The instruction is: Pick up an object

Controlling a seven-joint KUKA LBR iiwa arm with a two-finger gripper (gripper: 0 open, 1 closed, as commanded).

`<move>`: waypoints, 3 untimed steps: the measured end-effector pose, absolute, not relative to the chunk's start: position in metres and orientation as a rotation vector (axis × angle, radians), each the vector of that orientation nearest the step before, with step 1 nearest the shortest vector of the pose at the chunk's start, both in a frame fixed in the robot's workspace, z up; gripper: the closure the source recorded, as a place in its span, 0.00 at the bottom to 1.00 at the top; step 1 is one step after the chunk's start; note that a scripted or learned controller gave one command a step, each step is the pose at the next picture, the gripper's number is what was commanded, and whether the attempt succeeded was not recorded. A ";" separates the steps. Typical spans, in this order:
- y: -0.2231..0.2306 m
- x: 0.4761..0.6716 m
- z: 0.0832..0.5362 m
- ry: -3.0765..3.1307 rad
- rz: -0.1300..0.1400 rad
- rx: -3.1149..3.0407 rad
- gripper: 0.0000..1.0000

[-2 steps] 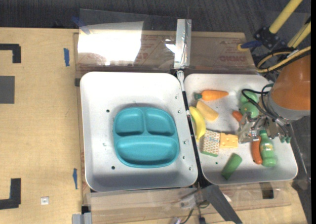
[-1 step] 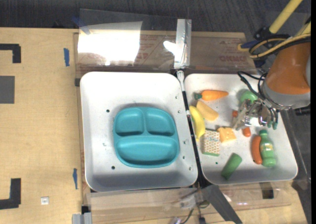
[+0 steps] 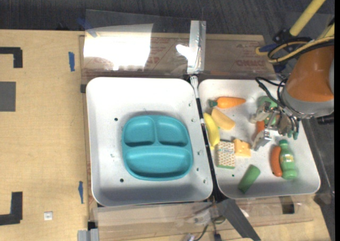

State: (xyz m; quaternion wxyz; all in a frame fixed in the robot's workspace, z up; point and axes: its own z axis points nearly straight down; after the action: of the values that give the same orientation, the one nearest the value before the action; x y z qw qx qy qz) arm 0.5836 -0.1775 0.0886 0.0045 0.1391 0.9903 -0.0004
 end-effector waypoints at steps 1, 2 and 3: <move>-0.128 0.591 0.089 3.087 0.002 0.524 0.00; -0.154 0.591 0.089 3.104 -0.001 0.390 0.00; -0.165 0.537 0.089 3.084 0.001 0.545 0.00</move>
State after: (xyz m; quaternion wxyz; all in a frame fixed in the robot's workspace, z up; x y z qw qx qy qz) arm 0.5365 -0.1649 0.0891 0.0051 0.1739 0.9847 0.0002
